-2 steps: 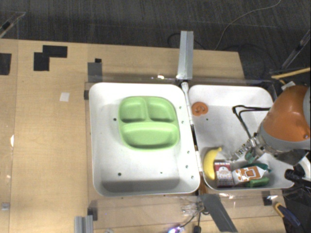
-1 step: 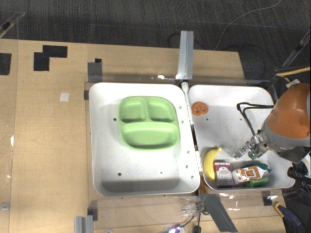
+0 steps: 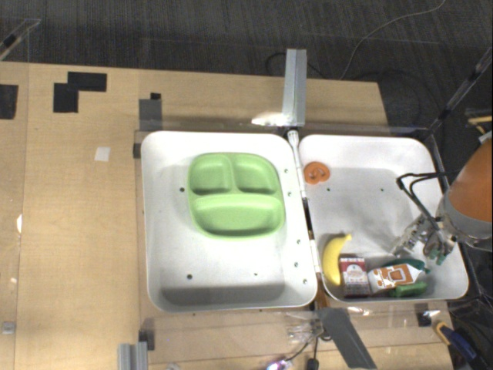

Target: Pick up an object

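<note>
Camera view. Left bin (image 3: 158,230): one green tray (image 3: 235,193), face up, central. Right bin (image 3: 370,156): orange disc (image 3: 316,173) near the top-left corner; banana (image 3: 333,258), red box (image 3: 353,275) and carton (image 3: 396,277) crowded along the near wall, likeliest targets. Gripper (image 3: 424,241) hangs low just above the carton, presumably lining up a grasp; claw state cannot be told.

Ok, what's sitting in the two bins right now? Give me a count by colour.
Green: 2, the divided plate in the left bin and a green item by the cartons
Orange: 1, the round disc
Yellow: 1, the banana
Red and white: 1, the dark red carton
Orange and white: 1, the carton
Total: 6
</note>
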